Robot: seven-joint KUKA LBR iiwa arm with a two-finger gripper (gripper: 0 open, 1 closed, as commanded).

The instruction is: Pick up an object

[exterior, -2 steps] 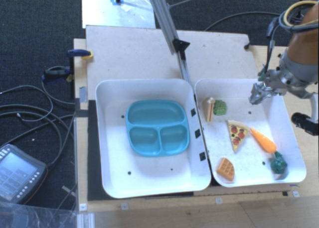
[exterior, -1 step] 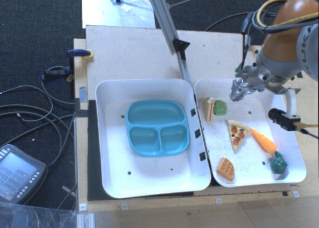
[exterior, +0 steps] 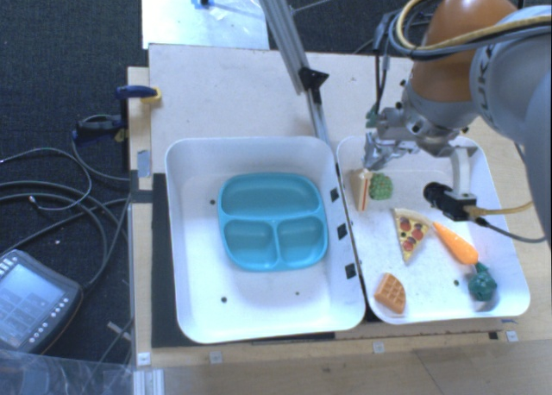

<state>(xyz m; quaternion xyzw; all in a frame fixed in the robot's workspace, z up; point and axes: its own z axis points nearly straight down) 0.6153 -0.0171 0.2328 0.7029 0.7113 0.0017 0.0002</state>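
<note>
Green broccoli (exterior: 380, 185) and a sandwich wedge (exterior: 361, 190) lay in the right bin (exterior: 509, 238), directly below the gripper (exterior: 377, 158); whether its jaws were parted I could not tell.

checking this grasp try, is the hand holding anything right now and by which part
It cannot be told. The hand is low over the sandwich wedge and green broccoli piece in the right bin, but no object is visibly held.
</note>
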